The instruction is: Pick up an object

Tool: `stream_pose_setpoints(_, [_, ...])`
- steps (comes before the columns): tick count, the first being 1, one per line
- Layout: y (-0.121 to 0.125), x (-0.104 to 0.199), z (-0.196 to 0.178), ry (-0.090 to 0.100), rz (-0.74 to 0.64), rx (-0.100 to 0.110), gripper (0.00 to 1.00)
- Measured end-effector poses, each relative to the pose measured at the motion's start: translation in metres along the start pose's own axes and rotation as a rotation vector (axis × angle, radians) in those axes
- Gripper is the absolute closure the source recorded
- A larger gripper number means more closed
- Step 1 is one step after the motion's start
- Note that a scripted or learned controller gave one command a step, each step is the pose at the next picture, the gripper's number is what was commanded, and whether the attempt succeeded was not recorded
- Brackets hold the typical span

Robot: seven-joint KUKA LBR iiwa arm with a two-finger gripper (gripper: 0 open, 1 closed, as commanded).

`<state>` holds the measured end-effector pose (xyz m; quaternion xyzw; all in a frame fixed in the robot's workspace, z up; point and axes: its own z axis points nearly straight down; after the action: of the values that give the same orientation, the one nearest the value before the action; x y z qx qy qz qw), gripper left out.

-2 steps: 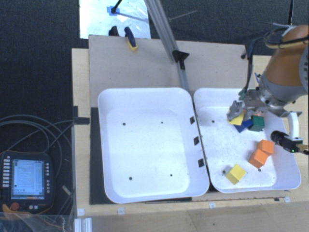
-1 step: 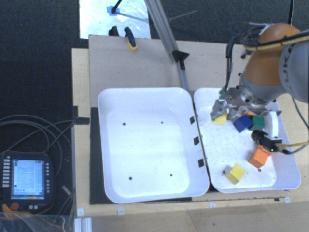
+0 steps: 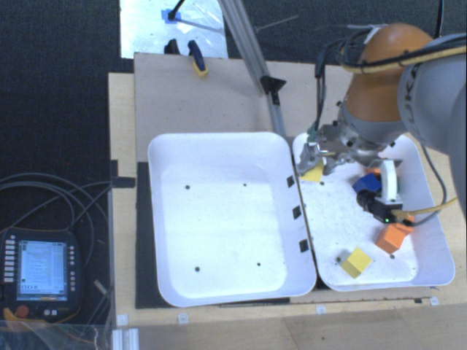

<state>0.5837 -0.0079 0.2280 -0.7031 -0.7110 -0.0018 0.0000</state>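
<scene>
Small yellow block, tilted

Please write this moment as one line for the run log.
arm: over right bin | gripper: low at yellow piece, far-left corner | grasp: unconfirmed | loose: yellow block, orange block
</scene>
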Motion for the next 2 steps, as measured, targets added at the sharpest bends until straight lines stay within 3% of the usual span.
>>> stream_pose_setpoints(2, [-0.012, 0.092, -0.010, 0.000, 0.001, 0.000, 1.00])
